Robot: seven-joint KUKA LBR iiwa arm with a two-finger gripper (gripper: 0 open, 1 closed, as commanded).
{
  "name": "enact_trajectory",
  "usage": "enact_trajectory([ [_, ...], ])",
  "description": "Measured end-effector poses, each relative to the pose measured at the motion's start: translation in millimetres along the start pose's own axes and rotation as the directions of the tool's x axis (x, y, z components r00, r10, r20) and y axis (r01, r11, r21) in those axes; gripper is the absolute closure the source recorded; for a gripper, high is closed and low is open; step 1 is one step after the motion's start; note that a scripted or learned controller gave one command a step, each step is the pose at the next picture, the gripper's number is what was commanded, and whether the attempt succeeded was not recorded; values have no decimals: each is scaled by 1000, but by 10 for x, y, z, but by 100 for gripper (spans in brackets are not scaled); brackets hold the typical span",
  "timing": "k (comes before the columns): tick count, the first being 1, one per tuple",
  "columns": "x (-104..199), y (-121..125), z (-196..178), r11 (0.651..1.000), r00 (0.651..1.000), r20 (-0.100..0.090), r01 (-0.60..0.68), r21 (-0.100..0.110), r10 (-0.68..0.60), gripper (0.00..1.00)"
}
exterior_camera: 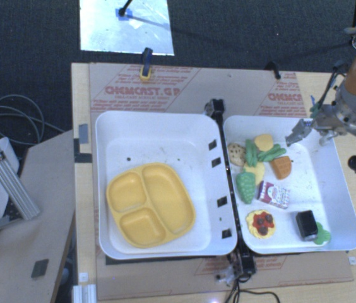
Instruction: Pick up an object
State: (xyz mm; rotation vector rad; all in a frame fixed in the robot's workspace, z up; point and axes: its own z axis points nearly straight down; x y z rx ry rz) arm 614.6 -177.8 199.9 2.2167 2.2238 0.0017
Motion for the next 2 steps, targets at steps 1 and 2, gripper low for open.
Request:
enact_trajectory([
  [1, 98, -10, 441, 1000, 1000, 0, 2, 3, -2, 0],
  [2, 137, 91, 1189, 1000, 1000, -1, 4, 3, -4, 0],
])
